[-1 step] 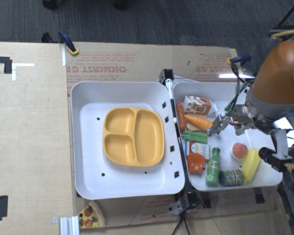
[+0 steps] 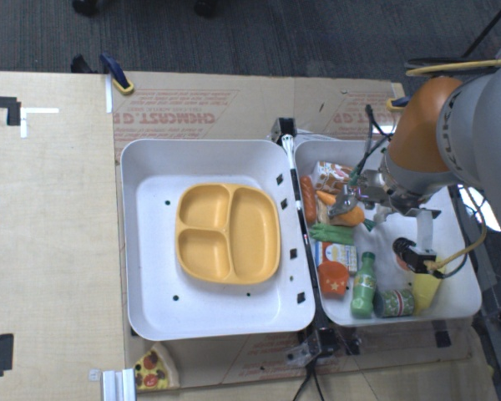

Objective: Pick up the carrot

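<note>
The arm [image 2: 451, 132] is reached in from the right over the right bin [image 2: 463, 303], wrist angled down so the jaws [image 2: 348, 203] sit low among the clutter. The left bin [image 2: 142, 249], w/ a yellow divided plate [image 2: 230, 232], lies well to the jaws' left. A green bottle [image 2: 364, 284] is seen below the jaws. The carrot [image 2: 307, 199] lies along the bin's left wall, just left of the jaws, apart from them. An orange item [image 2: 347, 216] is touched at the tips; jaw opening can't be told, nor any grip.
</note>
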